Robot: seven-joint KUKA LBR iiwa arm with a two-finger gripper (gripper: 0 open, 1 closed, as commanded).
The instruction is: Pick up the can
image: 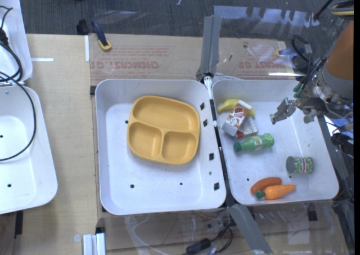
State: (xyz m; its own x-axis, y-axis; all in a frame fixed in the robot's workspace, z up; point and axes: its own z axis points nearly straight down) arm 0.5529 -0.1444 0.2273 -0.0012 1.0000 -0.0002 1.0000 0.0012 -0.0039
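Right bin (332,183), can (300,165), arm (340,62) cropped

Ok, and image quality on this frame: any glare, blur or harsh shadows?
Camera view: even, soft lighting with faint shadows; glare on the clear sheet behind the bins; the gripper looks slightly blurred; the can and yellow tray are reasonably sharp.

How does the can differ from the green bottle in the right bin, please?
The can is short and stubby, with a grey end and a red-and-green label; the green bottle is longer, slimmer and green nearly all over. The can lies alone near the bin's right side, while the green bottle lies mid-bin, just below the cluster of packages beside the banana. Both lie on their sides in the right bin.
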